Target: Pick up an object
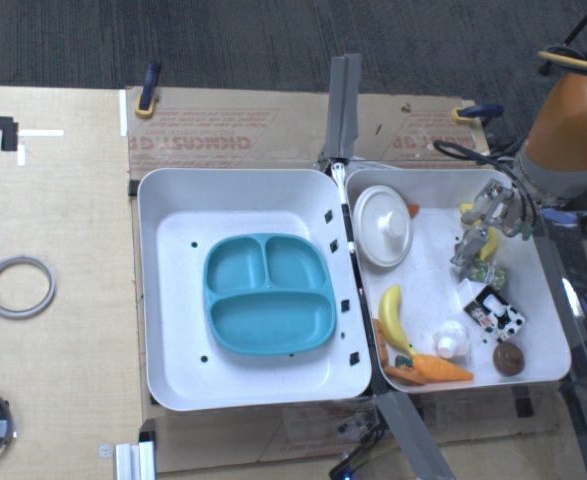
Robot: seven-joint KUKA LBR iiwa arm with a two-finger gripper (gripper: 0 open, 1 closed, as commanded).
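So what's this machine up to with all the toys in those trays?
A robot arm reaches in from the right, and its gripper is down in the right bin, near a small yellow item. I can't tell if it has grabbed anything. That bin also holds a white lidded bowl, a banana, a carrot and other small items. The left bin holds a blue divided plate.

Two white bins on bench (53, 188). Left bin (163, 298) holds teal divided plate (270, 294). Right bin (543, 308): banana (393, 318), carrot (433, 370), white bowl (383, 226); gripper (476, 243) low over small yellow item (487, 245).
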